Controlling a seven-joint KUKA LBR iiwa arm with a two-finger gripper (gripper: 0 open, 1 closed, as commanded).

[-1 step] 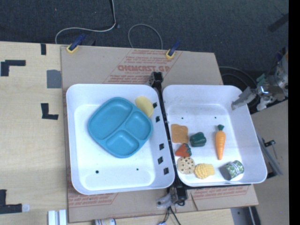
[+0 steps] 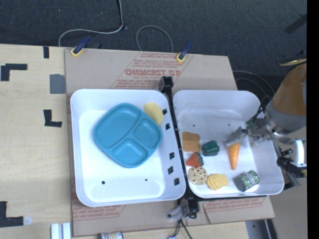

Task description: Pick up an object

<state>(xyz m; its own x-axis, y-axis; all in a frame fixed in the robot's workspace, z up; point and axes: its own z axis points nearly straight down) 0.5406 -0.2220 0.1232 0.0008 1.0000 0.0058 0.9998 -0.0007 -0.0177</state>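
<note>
One small, stiff, orange plastic toy carrot, probably light and slick, suits a mid-body pinch; the grey two-finger gripper hangs just above it, its finger state impossible to tell.

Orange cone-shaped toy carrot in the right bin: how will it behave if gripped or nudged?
The orange cone-shaped toy carrot looks like rigid moulded plastic, so probably stiff and light. Its round taper suggests it may roll in an arc if pushed. The smooth, narrowing surface could slip from the gripper near the tip.

Two shallow white bins; one blue three-compartment plastic plate; eight small toy food items: yellow piece, brown slice, green piece, orange carrot, red strawberry, cookie, yellow corn, grey-green can.
</note>
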